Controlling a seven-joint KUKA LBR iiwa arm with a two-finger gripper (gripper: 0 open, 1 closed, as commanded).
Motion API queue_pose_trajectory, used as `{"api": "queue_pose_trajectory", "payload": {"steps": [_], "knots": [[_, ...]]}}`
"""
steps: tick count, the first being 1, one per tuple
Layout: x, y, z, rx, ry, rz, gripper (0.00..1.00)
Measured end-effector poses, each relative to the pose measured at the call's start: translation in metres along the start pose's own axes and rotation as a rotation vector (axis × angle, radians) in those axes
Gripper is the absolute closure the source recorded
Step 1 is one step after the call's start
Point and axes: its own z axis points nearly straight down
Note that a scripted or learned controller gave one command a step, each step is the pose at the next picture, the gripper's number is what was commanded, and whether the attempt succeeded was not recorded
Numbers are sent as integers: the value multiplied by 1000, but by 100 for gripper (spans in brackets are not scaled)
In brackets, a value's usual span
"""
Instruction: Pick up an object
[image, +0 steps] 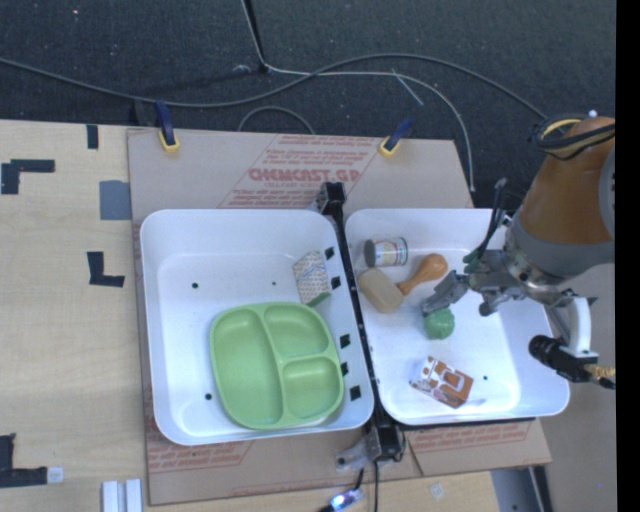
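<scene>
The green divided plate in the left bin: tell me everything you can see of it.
The green divided plate is pale green, looks like matte plastic, and has rounded corners and three compartments: one large at the left, two smaller at the right. It lies flat and right side up on the floor of the left bin, toward the near right corner, turned slightly askew. Nothing lies in it. A small crumpled packet sits just beyond its far edge; contact is unclear.

Small green lump (439, 323) lies in right bin (540, 405) mid, just beside wooden brush (398, 285).
</scene>
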Motion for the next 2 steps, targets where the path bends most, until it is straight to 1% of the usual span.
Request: {"api": "queue_pose_trajectory", "payload": {"steps": [1, 2], "knots": [[1, 3, -8, -14, -2, -4, 0], [3, 2, 55, -12, -3, -3, 0]]}}
